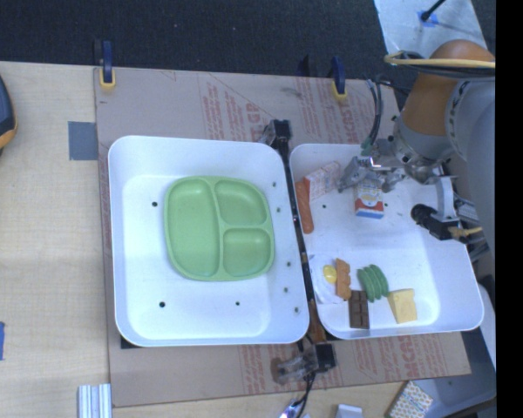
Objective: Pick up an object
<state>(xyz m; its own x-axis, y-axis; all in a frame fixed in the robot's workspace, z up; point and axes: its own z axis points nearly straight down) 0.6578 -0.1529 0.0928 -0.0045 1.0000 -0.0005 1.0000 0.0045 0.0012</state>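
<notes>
We see the gripper (370, 179) poised over the right bin (453, 268), directly above a small carton (370, 205); its grip state we cannot tell. The carton looks light, stiff and boxy, so we judge its 2 flat sides the best hold. Toy foods (372, 282) lie nearer the front.

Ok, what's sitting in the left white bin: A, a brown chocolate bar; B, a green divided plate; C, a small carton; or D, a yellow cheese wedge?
B: the green divided plate lies in the left bin, alone on its floor.
</notes>
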